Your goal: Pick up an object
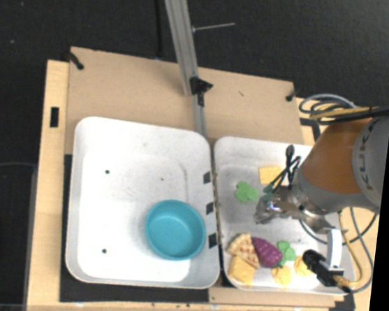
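Observation:
My gripper [269, 210] hangs over the middle of the right bin [236, 163], below the orange band of the arm. Just to its left lies a small green toy [246, 191], and a yellow wedge [270, 175] lies a little behind it. Along the bin's front edge sits a cluster: a waffle-patterned piece [241, 245], a purple object [265, 251], a green piece [287, 252] and yellow pieces [241, 270]. I see nothing between the fingers.
A blue bowl [175, 229] sits in the left bin [110, 155] near its front right corner. A grey metal pole [183, 44] slants down from the top to the divider between the bins. Cables [353, 241] loop at the far right.

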Available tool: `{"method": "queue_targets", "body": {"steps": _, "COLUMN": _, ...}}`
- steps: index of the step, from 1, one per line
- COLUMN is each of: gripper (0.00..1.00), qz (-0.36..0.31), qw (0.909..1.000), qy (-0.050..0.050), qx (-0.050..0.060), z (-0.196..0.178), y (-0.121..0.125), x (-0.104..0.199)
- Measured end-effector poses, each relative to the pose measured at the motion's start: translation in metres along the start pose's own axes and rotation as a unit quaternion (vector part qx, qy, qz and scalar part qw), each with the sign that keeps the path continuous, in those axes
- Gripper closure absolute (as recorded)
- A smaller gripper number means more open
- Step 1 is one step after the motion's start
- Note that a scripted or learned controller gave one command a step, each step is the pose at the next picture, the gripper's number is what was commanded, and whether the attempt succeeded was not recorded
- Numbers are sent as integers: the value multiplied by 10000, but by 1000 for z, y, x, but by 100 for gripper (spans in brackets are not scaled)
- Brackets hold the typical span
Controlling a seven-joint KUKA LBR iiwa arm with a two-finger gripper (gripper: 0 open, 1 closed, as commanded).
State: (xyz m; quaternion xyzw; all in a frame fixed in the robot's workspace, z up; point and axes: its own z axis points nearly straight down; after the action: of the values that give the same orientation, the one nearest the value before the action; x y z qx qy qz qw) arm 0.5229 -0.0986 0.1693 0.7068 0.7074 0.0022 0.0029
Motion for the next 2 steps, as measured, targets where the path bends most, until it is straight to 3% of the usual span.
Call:
{"method": "queue_targets", "body": {"steps": 1, "gripper": 100, "qz": -9, "qw": 10000, "qy": -4, "qx": 21, "z": -56, "y": 9, "x": -6}}
{"method": "queue_targets", "body": {"steps": 2, "gripper": 100, "qz": -7, "qw": 10000, "qy": -8, "qx": 25, "z": -55, "y": 9, "x": -8}}
